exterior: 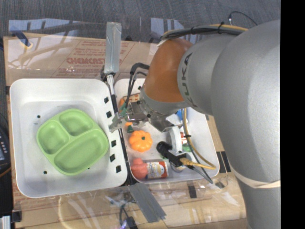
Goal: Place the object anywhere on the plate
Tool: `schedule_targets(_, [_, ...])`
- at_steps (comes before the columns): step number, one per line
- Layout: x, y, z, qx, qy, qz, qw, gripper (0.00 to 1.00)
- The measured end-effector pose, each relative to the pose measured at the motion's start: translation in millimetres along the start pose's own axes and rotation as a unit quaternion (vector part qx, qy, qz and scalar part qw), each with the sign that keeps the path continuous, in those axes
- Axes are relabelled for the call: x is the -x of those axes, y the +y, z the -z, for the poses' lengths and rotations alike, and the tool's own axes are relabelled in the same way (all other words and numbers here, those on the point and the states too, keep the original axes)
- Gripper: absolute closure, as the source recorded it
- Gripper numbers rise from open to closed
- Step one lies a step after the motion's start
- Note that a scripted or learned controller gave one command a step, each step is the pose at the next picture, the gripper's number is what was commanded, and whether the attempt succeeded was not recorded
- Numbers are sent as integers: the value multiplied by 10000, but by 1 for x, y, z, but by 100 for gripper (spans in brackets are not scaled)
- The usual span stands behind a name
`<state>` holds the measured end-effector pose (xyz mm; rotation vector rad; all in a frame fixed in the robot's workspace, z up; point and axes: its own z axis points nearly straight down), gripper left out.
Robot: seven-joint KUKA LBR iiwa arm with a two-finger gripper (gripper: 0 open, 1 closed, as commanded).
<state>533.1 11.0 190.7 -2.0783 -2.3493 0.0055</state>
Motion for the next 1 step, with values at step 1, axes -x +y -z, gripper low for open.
schedule_targets(1, [-12,-32,-1,-8,0,-1065,9943,0])
